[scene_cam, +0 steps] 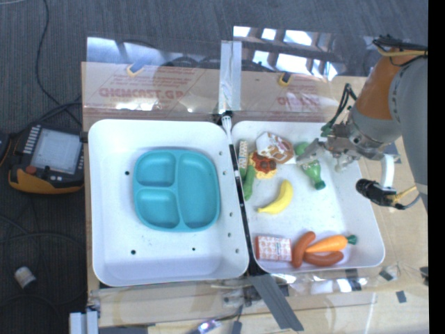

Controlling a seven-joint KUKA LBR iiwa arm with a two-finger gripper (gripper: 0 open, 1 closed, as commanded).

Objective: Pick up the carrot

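The carrot lies in the right bin, near its front edge, a smooth orange cone of plastic look with a small green tip pointing to the right. Just beside it, touching along its lower side, are two glossy reddish-brown sausages, one curved up at the left and one lying flat under the carrot. To their left rests a small flat packet with red and white print. In the middle of this bin there is a yellow banana, bent and smooth, and behind it a round toy with orange and white pattern whose exact kind I cannot tell. A dark green long piece leans on the wall between the bins. A green bottle-like object lies near the back right. The gripper hangs over this back part of the right bin, well apart from the carrot; its metal fingers look spread with nothing between them. Above it the arm shows its orange band and grey shell. The left bin is shallow, white, with rounded corners, and holds a turquoise tray with three compartments. The bins stand on a bench of pale wood.
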